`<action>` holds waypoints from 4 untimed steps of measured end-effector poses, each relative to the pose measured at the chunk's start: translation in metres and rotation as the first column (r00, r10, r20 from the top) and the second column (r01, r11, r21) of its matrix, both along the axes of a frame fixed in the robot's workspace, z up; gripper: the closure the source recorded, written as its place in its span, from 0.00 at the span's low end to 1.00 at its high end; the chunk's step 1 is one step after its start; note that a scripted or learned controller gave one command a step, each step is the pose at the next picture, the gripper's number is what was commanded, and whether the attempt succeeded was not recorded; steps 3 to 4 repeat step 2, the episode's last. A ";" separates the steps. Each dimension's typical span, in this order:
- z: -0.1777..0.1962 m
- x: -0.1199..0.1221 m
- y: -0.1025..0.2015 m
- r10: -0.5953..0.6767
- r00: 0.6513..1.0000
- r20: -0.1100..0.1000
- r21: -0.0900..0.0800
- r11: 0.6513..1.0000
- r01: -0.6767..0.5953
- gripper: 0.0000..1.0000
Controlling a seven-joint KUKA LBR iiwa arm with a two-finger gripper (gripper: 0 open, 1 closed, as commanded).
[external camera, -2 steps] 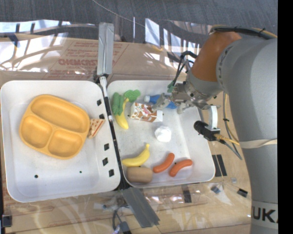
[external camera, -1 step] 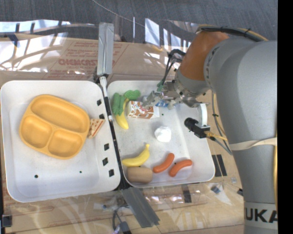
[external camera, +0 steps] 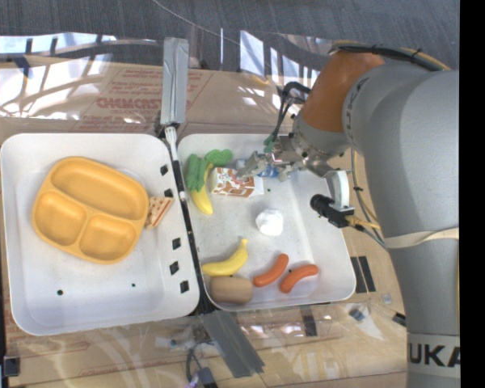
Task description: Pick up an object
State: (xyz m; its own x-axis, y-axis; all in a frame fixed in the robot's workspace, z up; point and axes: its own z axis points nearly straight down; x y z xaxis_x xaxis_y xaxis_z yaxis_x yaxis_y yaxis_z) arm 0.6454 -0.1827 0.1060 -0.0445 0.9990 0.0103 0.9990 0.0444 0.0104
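Two white bins are seen side by side on the desk. In the left bin [external camera: 32,297] a yellow divided plate [external camera: 89,208] is laid, with a small cracker-like piece [external camera: 158,210] touching its right side. The loose items are gathered in the right bin [external camera: 311,237].

The arm [external camera: 404,136] is brought over the far edge of the right bin, and its jaws are placed just beside a small printed carton [external camera: 234,183] near the bin's far left corner. Whether the jaws are apart or together cannot be told, as the tips are lost in clutter and glare; nothing is seen held.

The carton is judged the likeliest target. It is expected to be light and fairly stiff, with flat faces that should be gripped across the narrower pair of sides; its printed skin may be slippery. It is crowded on its left by a green piece [external camera: 206,164] and a yellow one [external camera: 200,196], so a neighbour could be nudged or caught.

A white lump [external camera: 269,221] lies mid-bin. Along the near edge a banana [external camera: 229,261], a brown potato [external camera: 231,289] and two sausages [external camera: 272,270] [external camera: 299,277] are set; these rounded toys are likely to roll, and would be best taken across their middles.
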 end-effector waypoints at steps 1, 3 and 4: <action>0.011 0.002 -0.003 0.006 1.000 0.004 -0.010 1.000 -0.006 1.00; 0.010 0.001 -0.003 0.006 1.000 0.000 -0.008 1.000 -0.006 0.00; 0.010 0.001 -0.003 0.006 1.000 0.000 -0.008 1.000 -0.006 0.00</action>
